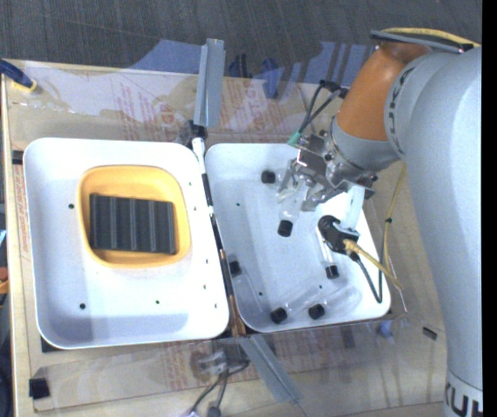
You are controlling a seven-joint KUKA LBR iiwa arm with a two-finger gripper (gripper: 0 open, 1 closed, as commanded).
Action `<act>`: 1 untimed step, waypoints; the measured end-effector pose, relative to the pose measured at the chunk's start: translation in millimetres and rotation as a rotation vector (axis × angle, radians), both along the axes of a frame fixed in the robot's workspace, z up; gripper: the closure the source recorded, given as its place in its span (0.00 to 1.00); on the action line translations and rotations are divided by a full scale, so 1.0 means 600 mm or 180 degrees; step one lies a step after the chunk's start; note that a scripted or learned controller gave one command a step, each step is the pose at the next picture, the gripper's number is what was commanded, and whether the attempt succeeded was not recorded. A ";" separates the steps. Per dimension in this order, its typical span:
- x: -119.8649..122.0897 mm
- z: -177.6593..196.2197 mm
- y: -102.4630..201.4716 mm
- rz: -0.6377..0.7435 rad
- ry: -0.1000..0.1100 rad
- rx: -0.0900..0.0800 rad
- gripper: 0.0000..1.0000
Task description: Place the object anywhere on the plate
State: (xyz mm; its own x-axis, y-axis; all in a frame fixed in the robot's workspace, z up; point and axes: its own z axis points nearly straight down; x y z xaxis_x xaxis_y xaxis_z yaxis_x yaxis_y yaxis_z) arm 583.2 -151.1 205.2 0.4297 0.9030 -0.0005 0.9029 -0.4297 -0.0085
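Note:
The yellow plate (134, 181) with a dark ridged centre lies in the left white bin (57, 294). Several small black pieces lie in the right bin (248, 233), among them one at the back (268, 177), one in the middle (285, 228) and one near the front rim (277, 315). My gripper (304, 187) hangs low over the back right part of the right bin, between the back piece and the middle piece. I see nothing held in it. The arm's wrist hides what lies right under it.
A black plug on a yellow cable (334, 230) hangs beside the gripper over the right bin. The grey arm body (444, 189) covers the bench's right side. A raised divider (212, 224) separates the two bins. A metal bar (208, 81) stands behind them.

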 end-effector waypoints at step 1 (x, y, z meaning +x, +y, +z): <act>0.000 0.000 0.000 0.0000 -0.0001 0.0000 0.00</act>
State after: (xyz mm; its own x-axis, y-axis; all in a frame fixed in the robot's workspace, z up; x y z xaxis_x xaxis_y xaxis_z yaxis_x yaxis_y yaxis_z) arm 583.2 -151.1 205.4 0.4297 0.9030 -0.0004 0.9030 -0.4296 -0.0083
